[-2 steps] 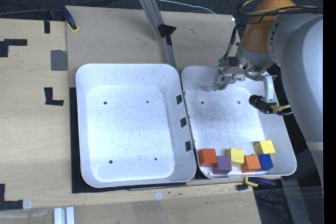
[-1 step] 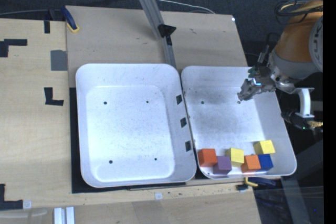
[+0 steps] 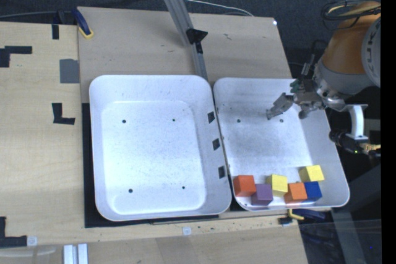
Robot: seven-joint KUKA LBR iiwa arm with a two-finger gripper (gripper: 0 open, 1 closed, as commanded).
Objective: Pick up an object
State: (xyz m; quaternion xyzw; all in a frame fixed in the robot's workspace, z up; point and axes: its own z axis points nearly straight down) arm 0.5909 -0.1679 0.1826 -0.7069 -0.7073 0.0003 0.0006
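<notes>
Matte square blocks (perhaps wooden) clustered in glossy bin corner

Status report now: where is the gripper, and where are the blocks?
Gripper over far end of right bin, nothing between fingers. Blocks clustered at near edge, untouched. Nothing blocking the way.

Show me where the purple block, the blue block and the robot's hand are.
purple block [image 3: 264,193]: camera view, on its top face.
blue block [image 3: 314,191]: camera view, on its visible top.
hand [image 3: 276,109]: camera view, at its tip above the right bin.
</notes>
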